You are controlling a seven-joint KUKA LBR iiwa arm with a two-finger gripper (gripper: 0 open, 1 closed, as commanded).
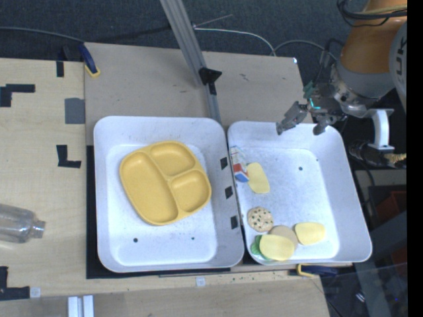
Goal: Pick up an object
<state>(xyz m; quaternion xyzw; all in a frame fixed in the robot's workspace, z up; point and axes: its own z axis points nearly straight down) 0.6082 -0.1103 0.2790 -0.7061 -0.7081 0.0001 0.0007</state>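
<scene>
Right bin (330,177): round choc-chip cookie (260,218)

The bench (152,88) is a pale wooden top bearing two shallow white bins side by side, their inner rims touching — the left bin (106,197) and the right bin (344,197). Black tape marks (66,156) sit on the wood left of the bins, with a grey patch (75,109) above them. A clear plastic bottle (18,224) lies on its side near the bench's left edge — well apart from the bins.

Grey arm (390,51), orange band, dark two-fingered claw (305,123).
</scene>
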